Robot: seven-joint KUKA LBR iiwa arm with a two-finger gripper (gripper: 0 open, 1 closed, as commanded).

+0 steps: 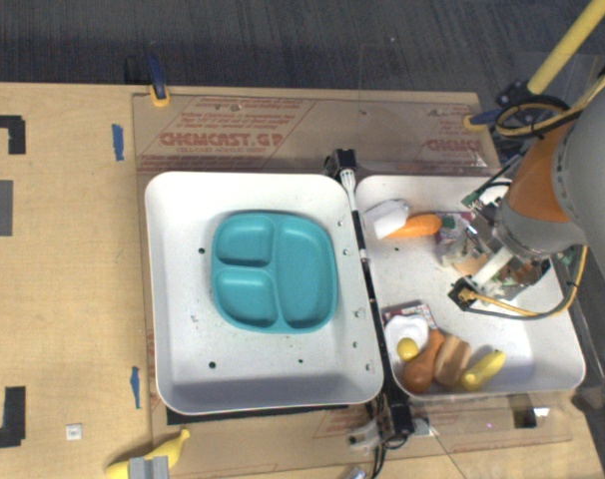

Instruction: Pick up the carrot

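Note:
The orange carrot (418, 229) lies in the upper left part of the right bin (552, 352), its left end touching a white object (385, 216). My gripper (460, 243) hangs low over the bin just right of the carrot's thick end, close to it. The grey arm with its orange band (534, 196) reaches in from the right and hides the wrist. The carrot rests on the bin floor.
The left bin (173, 267) holds a teal divided plate (276, 270). Along the right bin's front lie a fried-egg toy (406, 325), two brown pieces (434, 359) and a yellow banana (483, 366). A yellow cable (507, 308) loops under the gripper.

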